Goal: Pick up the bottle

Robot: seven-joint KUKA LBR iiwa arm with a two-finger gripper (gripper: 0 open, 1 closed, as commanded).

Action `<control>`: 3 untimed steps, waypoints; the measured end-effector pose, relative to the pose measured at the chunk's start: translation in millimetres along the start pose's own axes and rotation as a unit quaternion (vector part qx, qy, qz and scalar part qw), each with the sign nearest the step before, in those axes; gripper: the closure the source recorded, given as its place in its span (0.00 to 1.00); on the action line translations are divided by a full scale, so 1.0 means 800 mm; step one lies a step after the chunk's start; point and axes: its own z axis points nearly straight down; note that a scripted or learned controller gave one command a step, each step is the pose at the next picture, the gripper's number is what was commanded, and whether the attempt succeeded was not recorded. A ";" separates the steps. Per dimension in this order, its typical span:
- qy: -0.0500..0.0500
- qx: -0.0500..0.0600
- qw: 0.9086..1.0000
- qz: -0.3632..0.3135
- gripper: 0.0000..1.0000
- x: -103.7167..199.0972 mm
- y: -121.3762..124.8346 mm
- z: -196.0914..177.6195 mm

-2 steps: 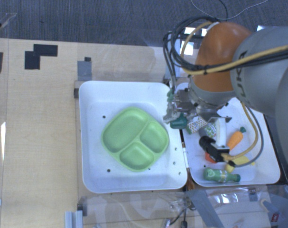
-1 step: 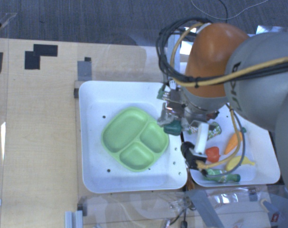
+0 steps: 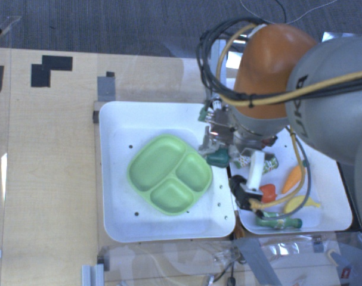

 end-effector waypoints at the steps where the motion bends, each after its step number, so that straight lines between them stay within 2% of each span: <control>1: 0.000 0.000 1.000 -0.005 1.00 0.001 0.001 -0.012; 2: 0.000 0.000 0.997 -0.083 1.00 0.028 0.013 -0.065; 3: 0.001 0.000 0.996 0.087 1.00 0.011 -0.017 -0.126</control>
